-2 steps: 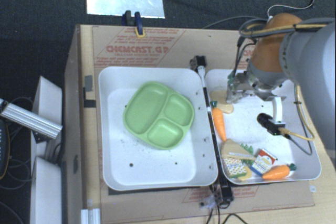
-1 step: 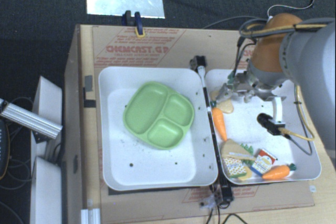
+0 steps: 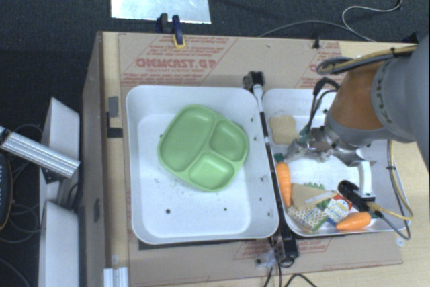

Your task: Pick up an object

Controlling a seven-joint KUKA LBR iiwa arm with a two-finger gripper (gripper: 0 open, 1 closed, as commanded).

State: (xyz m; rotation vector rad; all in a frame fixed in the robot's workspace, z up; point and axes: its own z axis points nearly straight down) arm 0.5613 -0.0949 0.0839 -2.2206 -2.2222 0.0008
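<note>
The right bin (image 3: 295,102) holds several toy foods. A tan bread slice (image 3: 283,128) lies near its left wall, with an orange carrot (image 3: 284,183) below it. Toward the front lie a tan sandwich wedge (image 3: 308,194), a patterned carton (image 3: 313,216) and a second orange carrot (image 3: 354,221). My gripper (image 3: 300,146) hangs low in this bin, just right of the bread slice and above the first carrot. Nothing shows between its tips.
The left bin (image 3: 148,212) carries a green divided plate (image 3: 203,146) in its middle. A metal divider (image 3: 267,138) separates the two bins. The grey arm with its orange band (image 3: 359,104) covers the right bin's far right part.
</note>
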